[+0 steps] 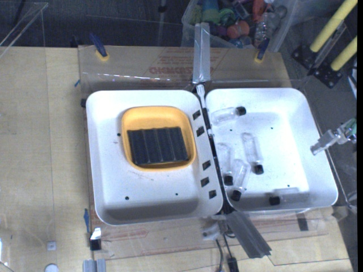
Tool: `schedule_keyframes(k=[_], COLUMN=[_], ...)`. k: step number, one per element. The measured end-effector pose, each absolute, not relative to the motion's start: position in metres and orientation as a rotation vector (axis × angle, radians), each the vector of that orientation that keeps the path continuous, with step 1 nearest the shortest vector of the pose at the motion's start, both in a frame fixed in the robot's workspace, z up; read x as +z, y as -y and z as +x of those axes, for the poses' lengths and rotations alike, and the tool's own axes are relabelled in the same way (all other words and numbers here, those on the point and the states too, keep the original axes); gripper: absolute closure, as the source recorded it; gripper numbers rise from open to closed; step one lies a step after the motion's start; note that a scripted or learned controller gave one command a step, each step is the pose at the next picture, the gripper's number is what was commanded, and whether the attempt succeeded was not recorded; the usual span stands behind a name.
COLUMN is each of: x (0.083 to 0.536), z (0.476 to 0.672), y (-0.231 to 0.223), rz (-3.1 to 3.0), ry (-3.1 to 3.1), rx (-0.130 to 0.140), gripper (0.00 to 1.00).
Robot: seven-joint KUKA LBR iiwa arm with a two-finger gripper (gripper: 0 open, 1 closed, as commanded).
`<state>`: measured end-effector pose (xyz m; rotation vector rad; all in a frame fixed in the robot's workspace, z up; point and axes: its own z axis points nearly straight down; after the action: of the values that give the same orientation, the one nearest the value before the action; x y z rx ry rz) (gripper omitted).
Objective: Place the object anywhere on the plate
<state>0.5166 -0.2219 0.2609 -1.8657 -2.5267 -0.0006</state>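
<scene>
I see the wooden bench (pixel 39 152) carrying two shallow white bins side by side, the left bin (pixel 105 197) and the right bin (pixel 317 191), touching along a central seam. A clear plastic sheet (pixel 147 67) lies behind them.

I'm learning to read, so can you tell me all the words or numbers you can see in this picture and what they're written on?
Red printed letters on the clear plastic sheet behind the two white bins: too blurred and seen upside down, so I cannot read them for sure.
Yellow square plate with the dark ribbed block on it: no words.
Clear plastic bottles with black caps in the right white bin: no labels I can read.
</scene>
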Motion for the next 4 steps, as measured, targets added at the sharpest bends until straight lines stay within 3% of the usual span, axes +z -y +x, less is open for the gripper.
schedule_keyframes(k=[1, 2, 4], x=[0.273, 0.315, 0.311], z=[0.502, 0.480, 0.480], y=[0.223, 0.225, 0.225], rz=[-1.539, -1.599, -1.621], ry=[2.739, 2.710, 2.693], rx=[-0.001, -0.001, -0.001], gripper=[0.00, 0.00, 0.00])
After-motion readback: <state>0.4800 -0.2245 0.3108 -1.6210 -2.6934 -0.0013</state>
